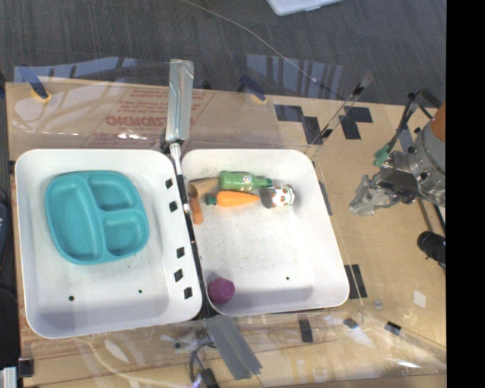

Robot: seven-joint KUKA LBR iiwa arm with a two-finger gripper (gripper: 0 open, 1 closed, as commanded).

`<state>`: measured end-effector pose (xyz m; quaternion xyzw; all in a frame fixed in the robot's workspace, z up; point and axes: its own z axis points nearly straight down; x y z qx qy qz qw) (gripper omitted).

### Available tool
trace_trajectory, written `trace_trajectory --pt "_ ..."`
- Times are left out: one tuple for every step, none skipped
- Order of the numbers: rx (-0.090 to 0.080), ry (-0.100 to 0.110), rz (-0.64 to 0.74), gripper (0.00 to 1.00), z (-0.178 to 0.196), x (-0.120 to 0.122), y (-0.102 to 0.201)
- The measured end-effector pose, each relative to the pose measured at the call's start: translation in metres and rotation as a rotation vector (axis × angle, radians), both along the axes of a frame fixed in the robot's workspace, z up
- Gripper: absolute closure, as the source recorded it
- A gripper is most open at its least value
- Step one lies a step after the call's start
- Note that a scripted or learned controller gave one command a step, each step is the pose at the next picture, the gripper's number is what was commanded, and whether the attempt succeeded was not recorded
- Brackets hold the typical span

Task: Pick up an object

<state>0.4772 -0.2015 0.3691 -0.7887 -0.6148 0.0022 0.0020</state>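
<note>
Orange carrot [236,200] lengthwise left-right, tip rightward, in right bin [303,280]

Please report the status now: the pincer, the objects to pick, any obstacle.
Pincer outside the right bin, nothing held. Carrot, green bottle, purple ball lie in that bin. No obstacle between.

Tan cardboard-covered worktop [379,250] w/ clear plastic sheeting [91,98] taped along far edge, black tape marks [355,280] on right side, dark grey carpet floor [114,30] behind, a white sheet [303,5] at top.
</note>
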Motion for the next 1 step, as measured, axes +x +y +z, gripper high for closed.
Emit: trace_trajectory --pt "0.001 0.001 -0.080 1.00 -0.0497 0.0000 0.1063"
